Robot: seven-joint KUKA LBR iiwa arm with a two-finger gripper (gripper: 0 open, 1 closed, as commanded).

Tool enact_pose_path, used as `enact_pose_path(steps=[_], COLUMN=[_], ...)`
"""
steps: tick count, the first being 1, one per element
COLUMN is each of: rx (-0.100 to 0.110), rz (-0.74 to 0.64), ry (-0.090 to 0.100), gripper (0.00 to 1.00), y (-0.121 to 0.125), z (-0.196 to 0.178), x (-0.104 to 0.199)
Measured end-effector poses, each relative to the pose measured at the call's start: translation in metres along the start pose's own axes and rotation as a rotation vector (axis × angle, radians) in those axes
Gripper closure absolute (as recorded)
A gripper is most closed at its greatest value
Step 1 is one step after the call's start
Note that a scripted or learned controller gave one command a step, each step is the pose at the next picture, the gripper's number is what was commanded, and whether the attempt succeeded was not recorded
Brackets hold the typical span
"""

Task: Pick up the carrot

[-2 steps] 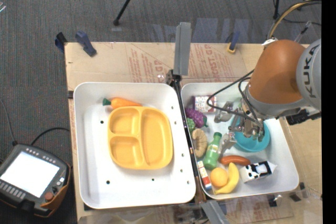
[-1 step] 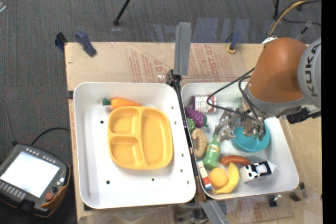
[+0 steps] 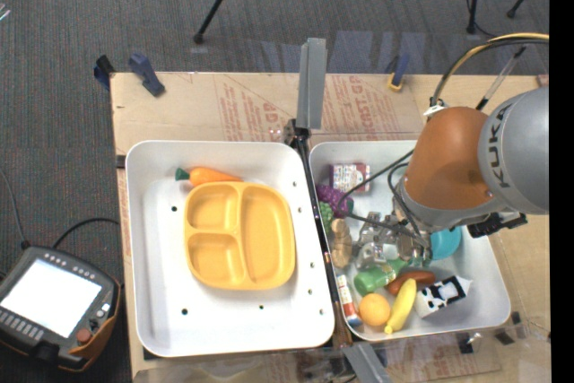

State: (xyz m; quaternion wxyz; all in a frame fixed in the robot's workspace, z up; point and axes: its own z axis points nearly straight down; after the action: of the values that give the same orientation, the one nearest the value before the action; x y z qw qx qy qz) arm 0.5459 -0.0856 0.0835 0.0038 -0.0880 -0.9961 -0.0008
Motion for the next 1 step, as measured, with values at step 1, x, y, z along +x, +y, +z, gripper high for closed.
enact_pose_path(steps=[1], rx=[-0.001], rz=[0.054], ry=[-0.021], gripper=[1.00], y=[0.0227], z=[-0.1104], x=[-0.0709])
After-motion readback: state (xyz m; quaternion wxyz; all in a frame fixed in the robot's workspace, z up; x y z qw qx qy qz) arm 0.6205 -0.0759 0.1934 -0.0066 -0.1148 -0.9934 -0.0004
